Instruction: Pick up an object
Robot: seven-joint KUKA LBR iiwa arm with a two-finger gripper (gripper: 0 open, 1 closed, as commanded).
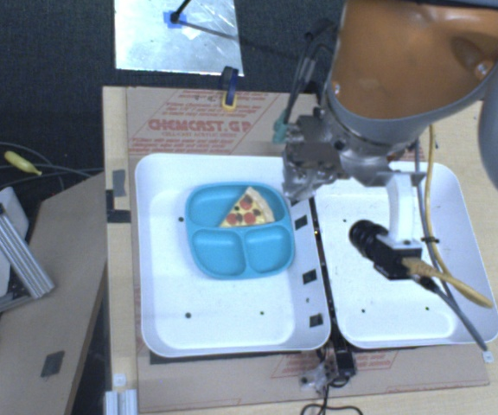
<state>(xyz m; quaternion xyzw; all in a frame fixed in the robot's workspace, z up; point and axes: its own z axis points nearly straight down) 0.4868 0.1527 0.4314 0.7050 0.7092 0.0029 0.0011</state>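
Camera view: pizza slice (248, 207) lies in blue divided plate (236, 247), left bin (162, 318); gripper (299, 184) state unclear.

The grey KUKA arm (422, 67) with the wide orange band above its wrist comes in from the upper right and takes much of that corner. Its big rounded housing hangs close under the camera. Below the orange band there is a grey ring, and under it the dark metal two-finger gripper (305, 175) points down and to the left. Thin cables run along the wrist. The gripper's tips are too dark to read clearly.
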